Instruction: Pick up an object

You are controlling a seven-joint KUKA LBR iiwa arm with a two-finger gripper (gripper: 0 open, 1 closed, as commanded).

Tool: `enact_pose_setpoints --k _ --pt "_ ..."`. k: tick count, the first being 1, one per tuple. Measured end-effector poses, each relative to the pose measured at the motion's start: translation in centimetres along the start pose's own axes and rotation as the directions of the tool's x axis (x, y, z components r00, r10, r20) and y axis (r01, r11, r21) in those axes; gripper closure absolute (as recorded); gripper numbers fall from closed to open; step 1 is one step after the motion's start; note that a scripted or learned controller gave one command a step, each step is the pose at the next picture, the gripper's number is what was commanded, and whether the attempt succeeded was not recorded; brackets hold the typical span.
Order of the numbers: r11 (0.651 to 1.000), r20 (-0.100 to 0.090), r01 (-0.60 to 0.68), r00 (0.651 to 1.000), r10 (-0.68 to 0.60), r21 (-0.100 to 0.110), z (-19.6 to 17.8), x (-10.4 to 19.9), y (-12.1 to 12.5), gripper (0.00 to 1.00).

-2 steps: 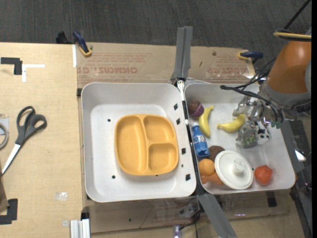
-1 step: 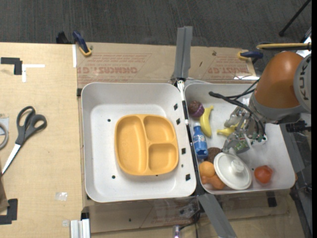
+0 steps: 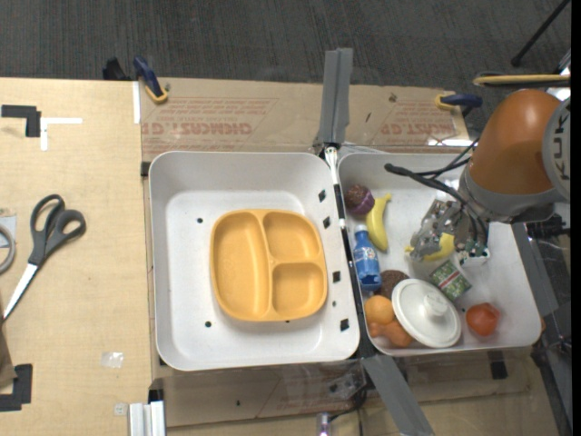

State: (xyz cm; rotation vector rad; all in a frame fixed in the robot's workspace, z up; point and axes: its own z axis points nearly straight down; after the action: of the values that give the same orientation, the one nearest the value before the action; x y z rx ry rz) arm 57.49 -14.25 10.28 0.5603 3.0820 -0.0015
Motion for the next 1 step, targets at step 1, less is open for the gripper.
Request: enact_pose_setpoints --k 1 --pt "0.996 -0.004 -0.091 0.996 0.091 0.0 -12.87 -4.19 6.38 1.0"
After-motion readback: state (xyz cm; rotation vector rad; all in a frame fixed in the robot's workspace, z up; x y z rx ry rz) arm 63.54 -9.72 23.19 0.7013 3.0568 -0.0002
